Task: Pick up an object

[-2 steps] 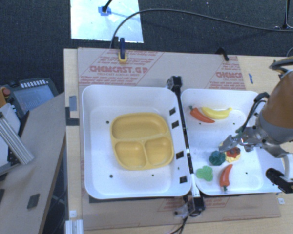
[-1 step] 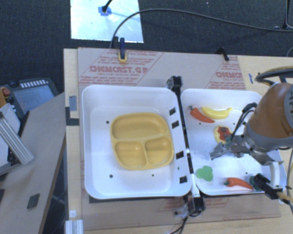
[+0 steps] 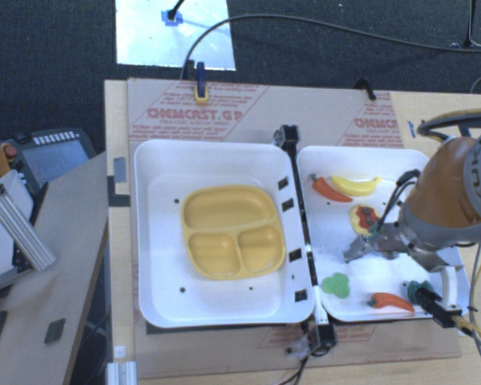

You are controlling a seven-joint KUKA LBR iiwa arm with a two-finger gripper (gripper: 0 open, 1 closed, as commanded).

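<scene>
Gripper (image 3: 359, 249), finger state indiscernible, mid right white bin (image 3: 330, 160); nearby light, rigid, slick yellow-red toy food (image 3: 363, 217): grasp across its width.

A robot lab: bench (image 3: 248, 103) with bins, teach pendant (image 3: 52, 160), cabling over dark carpet (image 3: 48, 54).

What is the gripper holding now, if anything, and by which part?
This cannot be told. The gripper hangs low in the right bin, beside a small yellow and red item, and its tips are too unclear to judge.
</scene>
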